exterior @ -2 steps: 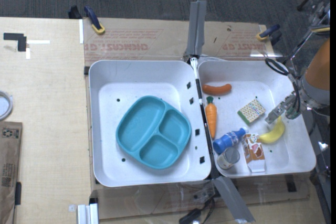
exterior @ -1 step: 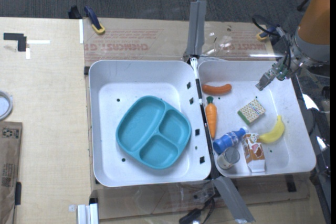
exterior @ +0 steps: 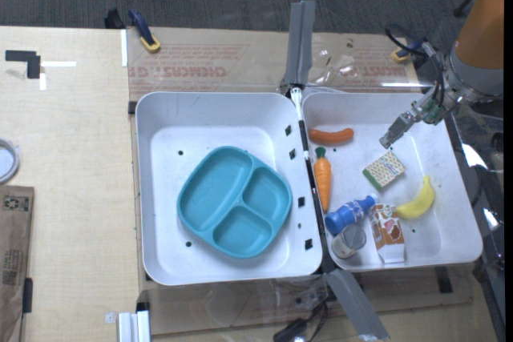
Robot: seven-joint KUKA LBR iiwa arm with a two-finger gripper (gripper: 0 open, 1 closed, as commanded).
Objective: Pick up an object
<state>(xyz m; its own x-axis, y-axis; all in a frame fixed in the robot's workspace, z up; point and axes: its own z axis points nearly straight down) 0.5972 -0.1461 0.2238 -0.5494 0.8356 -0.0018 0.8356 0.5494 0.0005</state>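
Note:
The right bin (exterior: 449, 256) holds a sausage (exterior: 332, 135), a carrot (exterior: 322, 179), a small speckled box (exterior: 384, 170), a banana (exterior: 418, 201), a blue bottle (exterior: 349, 214), a tin can (exterior: 349, 242) and a small carton (exterior: 389, 234). My gripper (exterior: 395, 131) hangs over the upper right part of this bin, above and to the right of the speckled box, with nothing seen between its fingers. The arm's orange band (exterior: 483, 32) is at the top right.
The left bin (exterior: 148, 172) holds a blue divided plate (exterior: 234, 202). A grey post (exterior: 300, 44) stands behind the divider between the bins. Clamps sit at the back edge of the cardboard. A roll of tape (exterior: 5, 162) lies at far left.

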